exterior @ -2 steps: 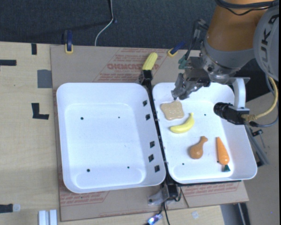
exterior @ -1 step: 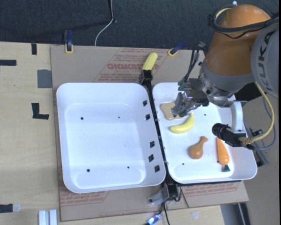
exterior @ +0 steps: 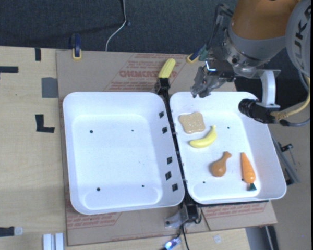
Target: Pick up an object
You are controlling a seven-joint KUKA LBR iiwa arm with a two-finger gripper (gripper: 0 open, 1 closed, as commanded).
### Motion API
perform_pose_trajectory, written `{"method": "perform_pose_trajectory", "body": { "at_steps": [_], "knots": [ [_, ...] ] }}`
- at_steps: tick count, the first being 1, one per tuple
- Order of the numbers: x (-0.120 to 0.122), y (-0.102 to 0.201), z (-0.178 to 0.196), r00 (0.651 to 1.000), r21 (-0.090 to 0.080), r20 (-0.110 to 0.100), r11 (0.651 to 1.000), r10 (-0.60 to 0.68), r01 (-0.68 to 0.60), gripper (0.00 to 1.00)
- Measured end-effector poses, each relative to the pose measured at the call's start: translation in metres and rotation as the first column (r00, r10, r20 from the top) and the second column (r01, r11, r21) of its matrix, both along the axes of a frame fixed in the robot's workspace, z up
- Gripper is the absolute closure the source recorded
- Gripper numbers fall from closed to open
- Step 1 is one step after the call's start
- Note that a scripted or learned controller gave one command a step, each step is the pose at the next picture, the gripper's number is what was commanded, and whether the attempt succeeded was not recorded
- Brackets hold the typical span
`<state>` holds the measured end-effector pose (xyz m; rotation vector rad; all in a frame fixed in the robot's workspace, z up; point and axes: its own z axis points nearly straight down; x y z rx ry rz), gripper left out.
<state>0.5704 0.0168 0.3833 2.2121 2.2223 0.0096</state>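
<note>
The right bin (exterior: 261, 139) holds a tan slice of toast (exterior: 191, 122), a yellow banana (exterior: 204, 138), a brown chicken drumstick (exterior: 219, 164) and an orange carrot (exterior: 247, 171). My gripper (exterior: 201, 89) hangs over the bin's far left corner, above and just behind the toast. Its dark fingers point down and I see nothing between them. The arm's orange band and grey wrist fill the upper right.
The left bin (exterior: 115, 150) sits beside the right one, joined by black clips along the middle. A yellow clamp (exterior: 166, 69) stands at the far edge between the bins. A black cable connector (exterior: 250, 108) juts over the right bin's far right side.
</note>
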Motion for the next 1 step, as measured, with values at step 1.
{"method": "perform_pose_trajectory", "body": {
  "at_steps": [1],
  "knots": [
    [-0.0272, -0.0535, -0.0104, 1.000, -0.001, -0.012, 1.000, -0.008, 0.008, 1.00]
  ]
}}
